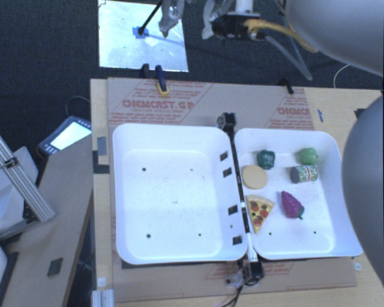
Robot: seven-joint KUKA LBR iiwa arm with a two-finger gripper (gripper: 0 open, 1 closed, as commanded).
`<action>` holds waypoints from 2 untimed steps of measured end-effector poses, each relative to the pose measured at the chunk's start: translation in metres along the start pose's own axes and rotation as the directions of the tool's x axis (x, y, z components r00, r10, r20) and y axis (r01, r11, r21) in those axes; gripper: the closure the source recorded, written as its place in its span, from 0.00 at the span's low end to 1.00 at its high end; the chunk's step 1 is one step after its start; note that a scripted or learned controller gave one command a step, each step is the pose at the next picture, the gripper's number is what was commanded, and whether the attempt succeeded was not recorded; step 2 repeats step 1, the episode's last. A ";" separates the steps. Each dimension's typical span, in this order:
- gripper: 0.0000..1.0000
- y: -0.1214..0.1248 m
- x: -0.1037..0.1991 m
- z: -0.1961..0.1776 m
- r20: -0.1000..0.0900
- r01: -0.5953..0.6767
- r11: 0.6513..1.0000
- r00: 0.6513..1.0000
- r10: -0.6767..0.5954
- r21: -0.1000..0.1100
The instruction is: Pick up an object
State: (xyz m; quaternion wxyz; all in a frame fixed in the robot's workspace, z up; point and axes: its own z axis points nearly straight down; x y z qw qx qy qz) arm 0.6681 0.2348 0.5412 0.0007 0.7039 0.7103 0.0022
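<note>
Dark carpet-ish floor around a wooden bench (78, 180), w/ a brown board (198, 99) printed "CHEMCAST GP" laid on it and the two white bins on top of that. Left bin (174, 192) just has a few small dark dots on its floor. Right bin (324, 231) is where all the stuff is, 6 items, none touching afaict:

- dark green pepper-looking thing (266, 158), top middle
- lighter green round thing (308, 156), top right
- small can (304, 174) w/ red/green label, lying on its side just below that
- tan round disc (254, 177), cookie maybe, near the divider
- pizza slice (259, 212) below the disc, tip pointing toward the front edge
- purple grape bunch (292, 204) right of the pizza, near but apart

Arm (336, 30) comes in big and blurry along the top right, a yellow cable (264, 25) running across it. Gripper (171, 15) is way up at the top edge, over a shiny metal plate (144, 36) beyond the bench, well apart from both bins. Can't tell how the claw is set, too small and cut off.

Also a tablet-like device (67, 137) w/ lit screen off the left side.
</note>
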 end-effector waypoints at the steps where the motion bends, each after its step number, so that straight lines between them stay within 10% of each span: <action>1: 1.00 0.000 0.000 -0.012 -0.001 0.004 1.000 1.000 -0.004 -0.003; 2: 1.00 0.000 0.000 -0.012 -0.001 0.004 1.000 1.000 -0.004 -0.003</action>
